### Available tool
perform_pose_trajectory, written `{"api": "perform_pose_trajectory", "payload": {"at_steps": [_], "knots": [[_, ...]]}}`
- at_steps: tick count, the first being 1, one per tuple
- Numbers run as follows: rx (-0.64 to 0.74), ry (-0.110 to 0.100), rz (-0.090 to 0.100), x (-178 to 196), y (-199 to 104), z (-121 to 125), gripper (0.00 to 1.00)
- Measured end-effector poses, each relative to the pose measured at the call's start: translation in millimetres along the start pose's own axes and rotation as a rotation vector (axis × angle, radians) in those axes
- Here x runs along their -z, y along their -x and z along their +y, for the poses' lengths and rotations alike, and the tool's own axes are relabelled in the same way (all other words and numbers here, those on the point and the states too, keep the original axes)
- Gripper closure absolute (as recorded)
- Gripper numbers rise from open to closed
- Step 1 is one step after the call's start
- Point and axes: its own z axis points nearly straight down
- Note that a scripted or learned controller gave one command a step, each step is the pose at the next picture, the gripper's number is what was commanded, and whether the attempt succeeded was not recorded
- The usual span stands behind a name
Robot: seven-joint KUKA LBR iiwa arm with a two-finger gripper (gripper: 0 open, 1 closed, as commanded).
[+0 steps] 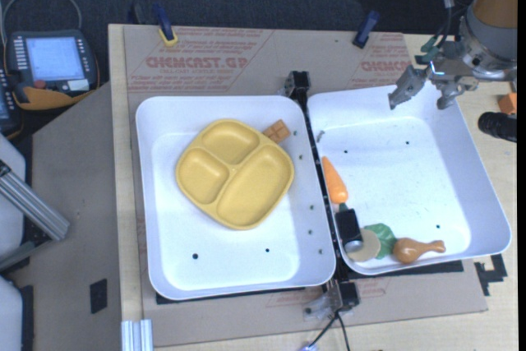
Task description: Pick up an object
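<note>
**End effector open above the right bin, toys lying along the bin's near and left sides**

Taking the right bin (460, 168) as the landmark: at its near edge lies a brown drumstick-shaped toy (417, 247), on its side with the thin end pointing right. Just left of it, touching or nearly so, sits a green piece (383, 234) with a tan disc (367, 247) resting against it. A small black block (348, 227) lies against the bin's left wall, just beside the disc. Farther up that same wall lies an orange carrot (334, 180), its tip pointing toward the far side.

Left of the right bin, across the shared divider, the left bin (156, 177) holds a yellow divided plate (235, 173) lying flat in its middle. A small brown block (277, 131) rests at the plate's far right edge, touching it or just beside it.

Over the right bin's far right corner hangs the end effector (426, 91), its two fingers spread apart with nothing between them. It is well apart from every toy in the bin. The grey arm (493, 20) rises behind it toward the far right. Both bins rest on a cardboard sheet (246, 62) that covers the worktop.
</note>
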Motion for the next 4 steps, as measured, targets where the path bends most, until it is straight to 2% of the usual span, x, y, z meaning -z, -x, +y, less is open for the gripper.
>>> {"api": "perform_pose_trajectory", "payload": {"at_steps": [1, 2, 3, 4], "knots": [[0.001, -0.005, 0.001, -54.8, -9.1, 4.4, 0.00], [0.000, -0.006, 0.001, -104.1, -5.1, 11.7, 0.00], [-0.001, -0.006, 0.001, -148.4, -8.7, 6.9, 0.00], [-0.001, 0.002, -0.001, -134.4, -8.1, 8.7, 1.00]]}}
